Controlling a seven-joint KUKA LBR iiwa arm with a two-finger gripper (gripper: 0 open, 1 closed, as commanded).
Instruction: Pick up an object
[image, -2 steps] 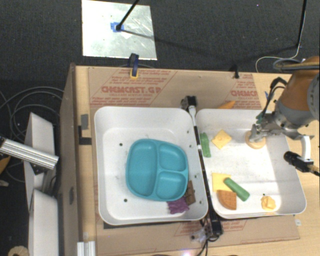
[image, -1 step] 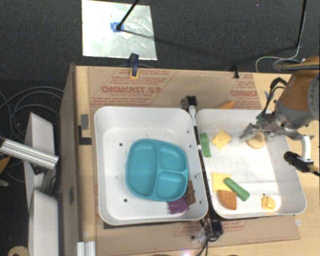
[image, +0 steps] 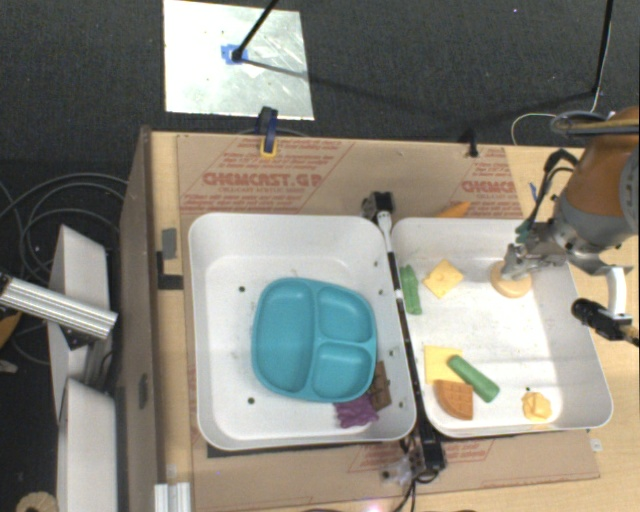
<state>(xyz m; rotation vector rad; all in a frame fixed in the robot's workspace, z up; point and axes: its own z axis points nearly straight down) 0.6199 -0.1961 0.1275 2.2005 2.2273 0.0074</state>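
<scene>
You get even, fairly bright overhead light that nearly washes out the white bins (image: 300, 235), soft short shadows beside the teal plate (image: 313, 338), a hot glare on the foil sheet (image: 238, 60) at top, dim dark floor around, and mild softness throughout with grainy detail.

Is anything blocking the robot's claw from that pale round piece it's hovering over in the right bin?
Nothing visible does. The gripper sits right at the pale round piece, and the yellow square lies apart to the side.
</scene>
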